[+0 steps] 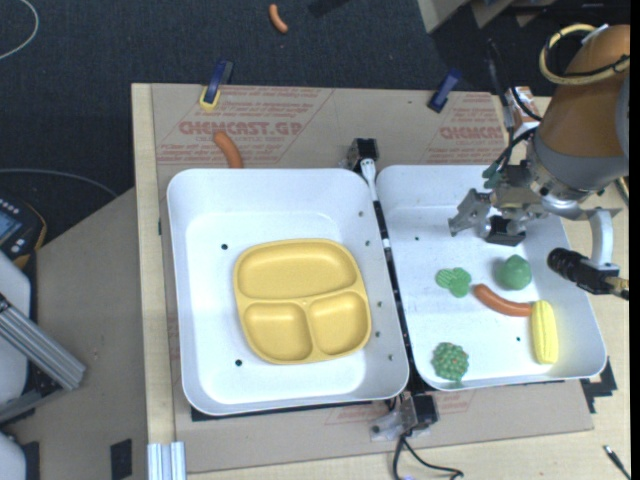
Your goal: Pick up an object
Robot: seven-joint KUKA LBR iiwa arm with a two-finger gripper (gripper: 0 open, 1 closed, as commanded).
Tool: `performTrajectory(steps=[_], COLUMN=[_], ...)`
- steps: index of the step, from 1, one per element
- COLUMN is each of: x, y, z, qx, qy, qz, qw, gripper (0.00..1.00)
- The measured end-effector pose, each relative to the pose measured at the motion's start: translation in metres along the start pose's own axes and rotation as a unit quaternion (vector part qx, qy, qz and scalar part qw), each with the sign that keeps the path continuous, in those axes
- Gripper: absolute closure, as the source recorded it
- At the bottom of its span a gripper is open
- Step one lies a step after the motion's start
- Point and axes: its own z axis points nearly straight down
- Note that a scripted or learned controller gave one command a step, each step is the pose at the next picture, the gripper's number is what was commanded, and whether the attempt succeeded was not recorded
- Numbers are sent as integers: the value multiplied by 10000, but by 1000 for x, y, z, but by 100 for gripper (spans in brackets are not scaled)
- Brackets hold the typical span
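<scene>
While poised above the right bin's far side, jaws [487, 218]: whether open or closed, cannot tell.
Right bin [420, 193]: green lump [516, 272], sausage [502, 302], corn [544, 332], two broccoli pieces.
Left bin [190, 268]: yellow divided tray [300, 299].

The right bin [420, 193] holds five small toy foods, all in its nearer half. A light green leafy piece [454, 282] lies left of centre. Just right of it a darker green rounded piece [516, 272] sits near the far end of an orange sausage [502, 302], which lies flat and slanted, its right end touching or just beside a yellow corn cob [544, 331]. The cob lies flat, lengthwise toward the bin's front edge. A green broccoli-like floret [450, 361] rests apart from the others, near the front rim.
</scene>
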Motion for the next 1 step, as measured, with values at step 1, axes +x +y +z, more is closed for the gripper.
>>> performTrajectory(steps=[1], x=[0], y=[3], z=[-5], qx=[-55], qy=[-7], qz=[-10], qw=[10000], gripper=[0])
